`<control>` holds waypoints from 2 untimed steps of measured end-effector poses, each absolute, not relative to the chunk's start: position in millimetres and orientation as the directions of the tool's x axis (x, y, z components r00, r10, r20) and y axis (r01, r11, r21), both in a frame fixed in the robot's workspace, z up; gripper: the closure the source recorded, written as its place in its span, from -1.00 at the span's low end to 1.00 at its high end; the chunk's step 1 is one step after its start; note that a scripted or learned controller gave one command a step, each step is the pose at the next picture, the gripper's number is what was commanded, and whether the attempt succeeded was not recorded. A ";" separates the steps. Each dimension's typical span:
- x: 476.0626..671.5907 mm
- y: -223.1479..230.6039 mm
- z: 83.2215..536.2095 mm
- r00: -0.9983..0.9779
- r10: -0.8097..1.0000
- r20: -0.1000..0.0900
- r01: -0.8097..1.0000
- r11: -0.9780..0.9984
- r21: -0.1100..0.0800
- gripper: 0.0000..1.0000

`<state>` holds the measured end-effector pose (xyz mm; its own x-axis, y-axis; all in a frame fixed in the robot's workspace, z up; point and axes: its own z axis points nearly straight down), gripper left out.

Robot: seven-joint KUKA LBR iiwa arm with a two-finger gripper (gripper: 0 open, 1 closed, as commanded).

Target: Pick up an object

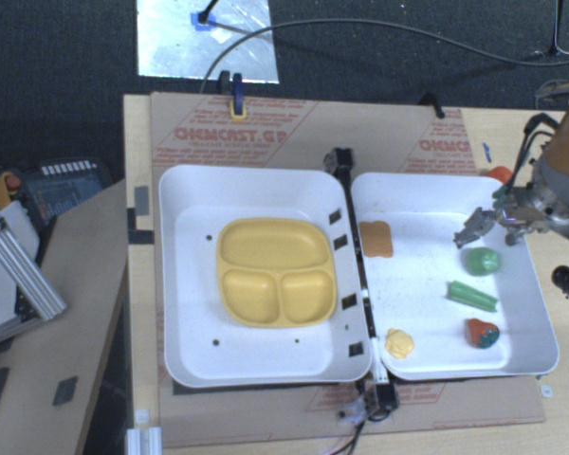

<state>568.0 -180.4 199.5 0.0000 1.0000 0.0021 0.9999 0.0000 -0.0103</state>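
Note:
The right bin (427, 218) holds several small toy foods. A round green piece (481, 261) lies near its right wall, with a long green piece (472, 296) below it and a red-orange piece (482, 333) near the front right corner. A small yellow piece (399, 343) sits at the front left, and a flat brown slab (376, 239) lies by the divider. My gripper (493, 227) hangs over the right bin's far right, just above the round green piece, open with nothing between its fingers.
The left bin (185, 254) carries a yellow three-compartment plate (273, 271). Black clips run along the divider (346, 245) between the bins. A cardboard sheet lies under both bins, and cables cross the dark floor behind.

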 end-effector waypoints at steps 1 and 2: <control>571.0 -180.0 206.2 -0.003 1.000 0.000 1.000 0.003 0.001 -1.00; 570.6 -177.4 164.5 -0.002 1.000 0.000 1.000 0.002 -0.001 -1.00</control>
<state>570.6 -177.4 164.5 -0.0020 1.0000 0.0001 1.0000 0.0020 -0.0010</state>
